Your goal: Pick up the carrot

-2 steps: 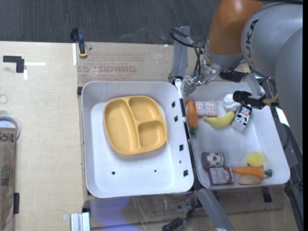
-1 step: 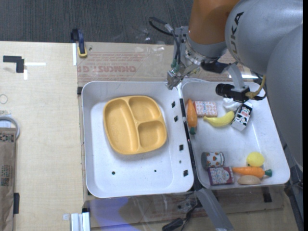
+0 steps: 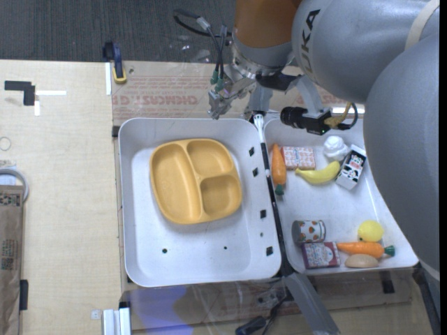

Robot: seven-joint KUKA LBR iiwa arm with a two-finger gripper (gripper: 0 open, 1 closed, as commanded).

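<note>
- Orange marks two carrot-shaped toys in the right bin (image 3: 380, 208), and from this view either could be the carrot.
- The upper carrot (image 3: 279, 165) is smooth and stubby. It lies lengthwise just beside the bin's left wall, with a small green tip at its near end.
- The lower carrot (image 3: 361, 248) lies crosswise near the bin's front edge, with a green leafy top at its right end. It touches a pale beige oval piece (image 3: 361, 261) and sits just below a yellow lemon (image 3: 370, 230).
- Near them are a banana (image 3: 318, 174), a pink-and-white packet (image 3: 299, 158), a small can (image 3: 309, 230) and a red packet (image 3: 321, 255).
- The pincer (image 3: 222, 98) hangs over the bench beyond the left bin's far rim, well apart from both carrots. Whether it is spread or pressed together cannot be told, and nothing is seen in it.
- The left bin (image 3: 188, 257) holds a yellow divided plate (image 3: 197, 181).
- The bench (image 3: 63, 208) is pale wood. A strip of brown cardboard with red print (image 3: 164, 93) lies behind the bins.
- Beyond the bench's far edge is dark ribbed floor (image 3: 84, 12).
</note>
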